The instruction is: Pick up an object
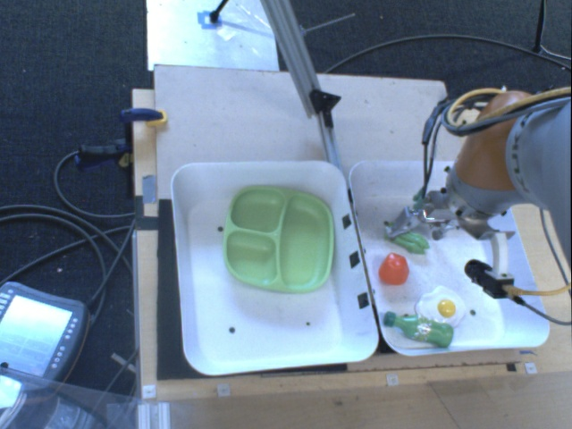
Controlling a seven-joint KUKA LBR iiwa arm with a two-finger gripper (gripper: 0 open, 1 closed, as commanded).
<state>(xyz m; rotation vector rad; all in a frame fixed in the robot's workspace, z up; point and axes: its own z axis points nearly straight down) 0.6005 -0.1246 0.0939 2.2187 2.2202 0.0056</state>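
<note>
In the right bin my gripper hangs low over a green leafy toy near the bin's left-middle; its fingers point left and down toward that toy. A red toy pepper lies just below it. A fried-egg toy and a green bottle rest near the bin's front edge. The arm's grey body and orange band cover the bin's far right part.
The left bin holds a light green divided plate. A metal pole slants down to the wall between the bins. Cables and a teach pendant lie on the floor at the left.
</note>
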